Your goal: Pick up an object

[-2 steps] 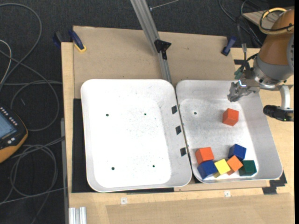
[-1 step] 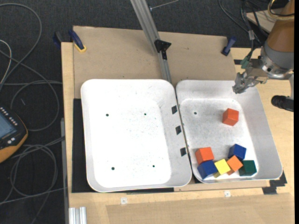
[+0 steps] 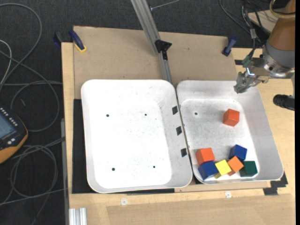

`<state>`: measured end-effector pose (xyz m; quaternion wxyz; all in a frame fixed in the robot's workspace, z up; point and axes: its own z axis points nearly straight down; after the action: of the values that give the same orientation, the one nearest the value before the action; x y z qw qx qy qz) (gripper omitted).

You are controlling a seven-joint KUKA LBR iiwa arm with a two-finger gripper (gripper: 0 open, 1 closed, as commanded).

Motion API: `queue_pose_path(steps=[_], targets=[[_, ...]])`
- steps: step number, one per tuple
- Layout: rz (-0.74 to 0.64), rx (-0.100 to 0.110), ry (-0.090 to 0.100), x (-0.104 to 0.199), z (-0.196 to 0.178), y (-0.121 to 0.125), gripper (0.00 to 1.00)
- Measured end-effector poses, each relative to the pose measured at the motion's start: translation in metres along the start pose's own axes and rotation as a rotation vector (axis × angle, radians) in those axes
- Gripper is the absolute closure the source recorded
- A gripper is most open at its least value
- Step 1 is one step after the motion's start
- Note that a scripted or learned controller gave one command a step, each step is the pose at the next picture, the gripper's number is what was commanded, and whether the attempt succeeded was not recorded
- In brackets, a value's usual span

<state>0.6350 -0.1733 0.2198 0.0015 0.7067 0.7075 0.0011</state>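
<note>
Currently the grey KUKA arm with orange band point(image 3: 282, 36) comes in from the right edge of the view; its two-finger gripper point(image 3: 242, 85) sits over the far right corner of the right shallow white plastic bin point(image 3: 267, 139), just above the rim; cannot tell whether the tool is released or clenched, too small and blurred; nothing visible in it.

Task objects all lie in the right bin; lone orange-red cube point(image 3: 231, 117) sits apart in the far half, toward the right wall, near the gripper but clear of it; the rest cluster at the near edge: orange cube point(image 3: 205, 155) nearest the bin's left wall, dark blue cube point(image 3: 207, 169) just in front of it, at the near rim; yellow cube point(image 3: 223, 167) beside the blue one, looks touching; small orange cube point(image 3: 235, 163) tilted, next to the yellow; second blue cube point(image 3: 238, 151) just behind that; dark green cube point(image 3: 249, 168) at the near right corner.

Left shallow white plastic bin point(image 3: 89, 125) lies beside the right one, rims touching along the middle; both rest on the tan wooden bench top point(image 3: 117, 55); grey metal pole point(image 3: 147, 22) slants in from the far edge to the junction of the bins; blue clamps point(image 3: 78, 41) on the far corners of the bench; black cables point(image 3: 23, 78) on the dark floor past the left edge.
</note>
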Motion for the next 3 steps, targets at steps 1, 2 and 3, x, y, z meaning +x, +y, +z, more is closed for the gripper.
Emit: queue_pose_path(steps=[1,2,3], targets=[[-0.007,0.003,0.004,0.065,-0.006,0.002,1.00],[-0.006,0.006,0.004,0.117,0.000,-0.001,1.00],[-0.006,0.006,0.004,0.172,0.005,-0.002,1.00]])
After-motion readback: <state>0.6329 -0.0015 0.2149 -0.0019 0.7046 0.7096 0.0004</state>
